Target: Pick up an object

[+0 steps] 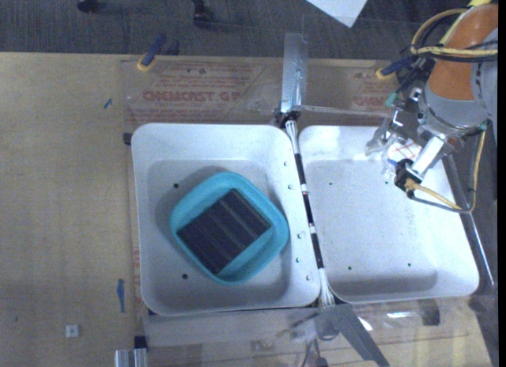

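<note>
A light blue square dish point(228, 226) with a dark ridged insert lies tilted in the middle of the left white bin point(158, 152). My gripper point(393, 149) hangs over the far right corner of the right white bin point(371, 270), well apart from the dish. The wrist and its cables cover the gripper's lower part.
A metal divider post point(293, 73) stands at the back between the two bins. Yellow and black cables point(443, 199) trail from the wrist over the right bin's right side. Wooden bench surface surrounds both bins, with a clear plastic sheet point(198, 88) behind the left one.
</note>
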Available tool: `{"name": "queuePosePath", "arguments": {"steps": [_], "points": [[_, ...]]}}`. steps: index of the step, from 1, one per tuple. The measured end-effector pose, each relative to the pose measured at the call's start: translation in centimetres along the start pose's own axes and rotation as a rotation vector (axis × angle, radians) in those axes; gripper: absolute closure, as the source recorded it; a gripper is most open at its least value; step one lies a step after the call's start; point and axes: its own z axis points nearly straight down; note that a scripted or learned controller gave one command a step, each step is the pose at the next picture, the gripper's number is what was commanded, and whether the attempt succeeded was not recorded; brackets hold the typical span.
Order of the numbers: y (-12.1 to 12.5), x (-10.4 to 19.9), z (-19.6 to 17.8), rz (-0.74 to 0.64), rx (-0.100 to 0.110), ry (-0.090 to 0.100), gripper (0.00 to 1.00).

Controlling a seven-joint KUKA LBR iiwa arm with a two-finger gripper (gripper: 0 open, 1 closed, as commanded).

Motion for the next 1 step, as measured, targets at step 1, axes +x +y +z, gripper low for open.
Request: {"name": "queuePosePath", "arguments": {"steps": [1], "points": [[1.65, -4.80, -0.81, -0.344, 0.000, 0.001, 0.00]]}}
